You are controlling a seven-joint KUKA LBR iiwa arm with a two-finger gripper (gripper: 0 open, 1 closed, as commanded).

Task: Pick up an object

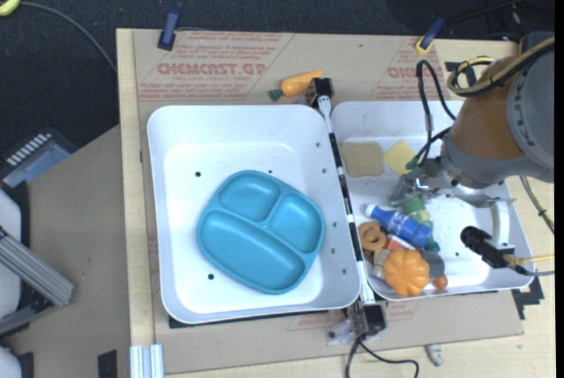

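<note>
The arm reaches into the right bin (370, 116), and its gripper (416, 188) is low over the toy pile, just above a blue bottle (401, 226). I cannot tell its state. An orange toy (405, 271) lies nearby.

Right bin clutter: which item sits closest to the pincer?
The small green piece, just below the pincer at the pile's top. The blue bottle lies further down, the orange pumpkin-like toy near the bin's lower edge.
</note>
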